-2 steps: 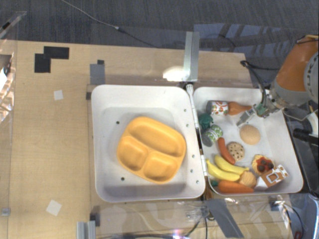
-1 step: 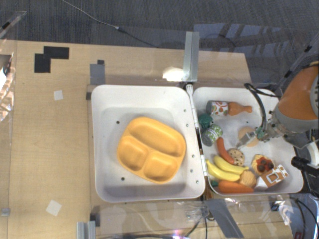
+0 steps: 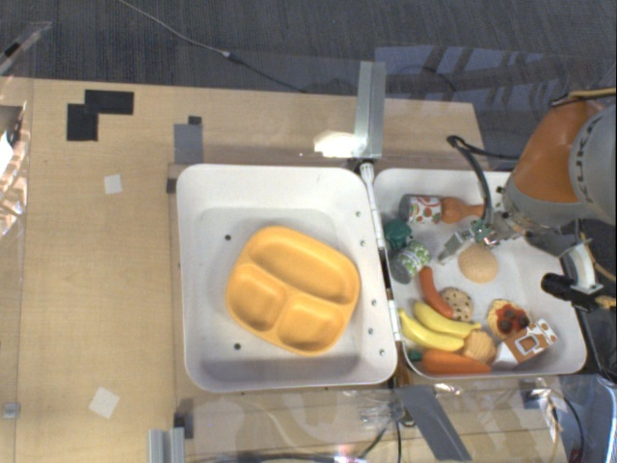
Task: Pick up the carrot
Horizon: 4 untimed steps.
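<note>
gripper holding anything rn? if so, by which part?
Nothing held, as far as the view shows. The gripper hangs in the right bin just above the round bun, with nothing between its fingers. The carrot lies at the bin's near edge.

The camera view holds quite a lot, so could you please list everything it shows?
bins: 2, white, side by side on the bench
divided plate: 1, yellow, left bin
carrot: 1, orange, right bin's near edge
bananas: 2, yellow, right bin, beside the carrot
sausage: 1, red-orange, right bin
cookie: 1, tan, speckled, right bin
bun: 1, beige, right bin
can: 1, red-labelled, right bin's far side
arm: 1, grey and orange, from the right
end effector: 1, grey, above the right bin
</note>
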{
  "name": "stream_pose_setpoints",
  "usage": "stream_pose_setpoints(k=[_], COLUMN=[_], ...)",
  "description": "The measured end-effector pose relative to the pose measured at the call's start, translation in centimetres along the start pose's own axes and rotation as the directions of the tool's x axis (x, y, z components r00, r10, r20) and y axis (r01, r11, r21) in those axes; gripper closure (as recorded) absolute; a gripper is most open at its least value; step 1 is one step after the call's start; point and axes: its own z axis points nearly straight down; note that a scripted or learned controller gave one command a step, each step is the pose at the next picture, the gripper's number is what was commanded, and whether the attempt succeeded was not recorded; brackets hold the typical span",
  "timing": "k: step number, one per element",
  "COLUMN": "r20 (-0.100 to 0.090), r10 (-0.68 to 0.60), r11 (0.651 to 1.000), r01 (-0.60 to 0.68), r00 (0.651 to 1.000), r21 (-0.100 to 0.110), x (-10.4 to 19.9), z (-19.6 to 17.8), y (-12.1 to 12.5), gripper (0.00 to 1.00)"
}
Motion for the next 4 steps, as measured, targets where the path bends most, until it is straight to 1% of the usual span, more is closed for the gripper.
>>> stream_pose_setpoints(k=[1,2,3,4], r20=[-0.001,0.005,-0.001,0.005], r10=[0.120,0.111,0.463,0.608], r11=[0.993,0.994,0.887,0.794], r01=[-0.120,-0.111,-0.463,-0.608], r00=[0.993,0.994,0.887,0.794], r21=[0.005,0.001,0.010,0.006], x=[-4.6,-4.6,8.0,0.1], z=[0.2,-1.2,-3.5,-5.6], y=[4.6,4.8,-6.3,-11.9], gripper=[0.00,1.00,1.00,1.00])
